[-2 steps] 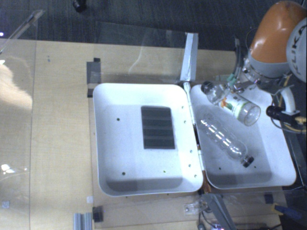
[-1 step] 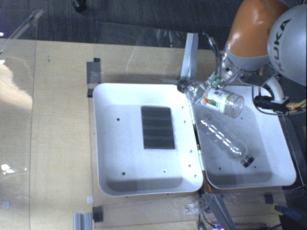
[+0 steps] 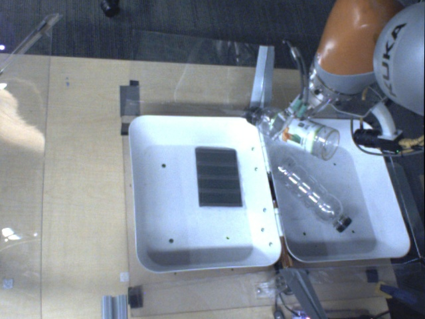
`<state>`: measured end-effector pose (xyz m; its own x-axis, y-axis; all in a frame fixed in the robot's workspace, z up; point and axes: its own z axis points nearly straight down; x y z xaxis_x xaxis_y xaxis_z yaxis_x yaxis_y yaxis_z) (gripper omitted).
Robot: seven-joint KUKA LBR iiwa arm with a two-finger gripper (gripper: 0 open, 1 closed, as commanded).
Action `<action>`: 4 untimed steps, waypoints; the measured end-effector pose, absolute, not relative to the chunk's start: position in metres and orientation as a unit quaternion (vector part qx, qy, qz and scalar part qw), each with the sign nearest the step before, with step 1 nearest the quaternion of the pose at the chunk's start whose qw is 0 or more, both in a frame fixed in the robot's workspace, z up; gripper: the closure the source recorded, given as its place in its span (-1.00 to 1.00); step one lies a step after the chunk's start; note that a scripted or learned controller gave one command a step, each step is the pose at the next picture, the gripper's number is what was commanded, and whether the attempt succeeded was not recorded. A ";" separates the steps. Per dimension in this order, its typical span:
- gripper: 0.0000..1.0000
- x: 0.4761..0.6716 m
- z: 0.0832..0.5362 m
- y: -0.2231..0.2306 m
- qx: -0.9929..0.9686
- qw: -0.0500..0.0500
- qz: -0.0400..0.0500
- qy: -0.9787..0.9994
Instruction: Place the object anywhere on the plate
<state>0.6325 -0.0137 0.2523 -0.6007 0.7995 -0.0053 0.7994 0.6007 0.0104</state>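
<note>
Clear plastic catches the light at the rear of the right bin (image 3: 392, 244), where a small bottle with an orange-and-white label (image 3: 307, 137) hangs tilted beneath the claw (image 3: 292, 118), apparently gripped at its neck, though whether the claw is truly clenched on it cannot be told. Its long axis slants from upper left to lower right, base toward the arm. A second, longer clear bottle (image 3: 311, 190) lies diagonally on the bin floor. The dark ribbed plate (image 3: 218, 177) waits in the left bin (image 3: 153, 244), likely the drop target.
</note>
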 end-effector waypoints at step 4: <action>1.00 0.663 0.242 0.011 0.222 0.005 0.002 0.975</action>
